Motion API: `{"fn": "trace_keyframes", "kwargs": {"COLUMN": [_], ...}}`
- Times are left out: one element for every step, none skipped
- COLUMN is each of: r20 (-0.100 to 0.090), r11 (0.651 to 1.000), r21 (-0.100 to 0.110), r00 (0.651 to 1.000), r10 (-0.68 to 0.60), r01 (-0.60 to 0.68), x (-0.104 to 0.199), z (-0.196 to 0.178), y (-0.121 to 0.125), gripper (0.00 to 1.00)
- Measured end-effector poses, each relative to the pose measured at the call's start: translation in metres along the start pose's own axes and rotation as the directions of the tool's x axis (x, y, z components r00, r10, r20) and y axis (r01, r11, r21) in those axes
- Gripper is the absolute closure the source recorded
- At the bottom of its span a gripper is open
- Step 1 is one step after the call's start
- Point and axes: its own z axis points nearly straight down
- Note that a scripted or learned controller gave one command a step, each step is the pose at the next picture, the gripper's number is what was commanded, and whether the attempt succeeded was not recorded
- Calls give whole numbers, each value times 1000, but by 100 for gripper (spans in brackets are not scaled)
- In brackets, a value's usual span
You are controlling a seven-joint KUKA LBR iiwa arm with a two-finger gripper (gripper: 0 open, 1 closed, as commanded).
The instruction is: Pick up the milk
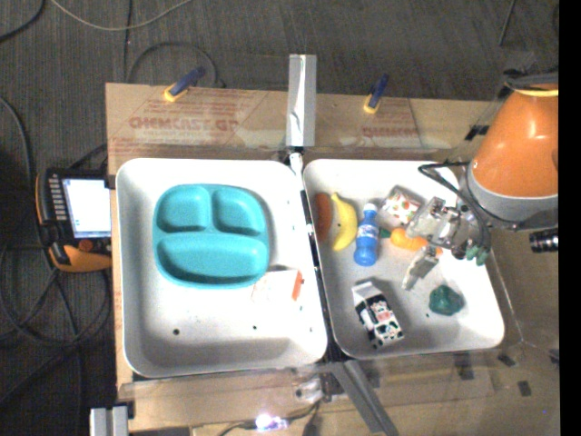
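Note:
The milk (377, 314) is a small white carton with black patches, lying on its side in the front middle of the right bin (490, 334). My gripper (421, 242) hangs over the right part of that bin, up and to the right of the milk and clear of it. It is open, one finger (419, 271) pointing toward the front and the other near a white and red box (400, 205). A small orange piece (407, 239) lies on the bin floor between them.
A banana (343, 222) and a blue bottle (366, 235) lie left of the gripper. A green lump (445, 300) sits right of the milk. The left bin (136, 334) holds a teal divided plate (212, 234) and a thin orange stick (297, 286).

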Motion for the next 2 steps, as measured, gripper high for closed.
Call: {"fn": "trace_keyframes", "kwargs": {"r20": [7, 10], "r11": [971, 971], "r21": [-12, -16], "r00": [971, 971], "r10": [239, 239], "r01": [-239, -239], "x": [47, 46], "z": [118, 108], "y": [23, 24], "gripper": [0, 100]}}
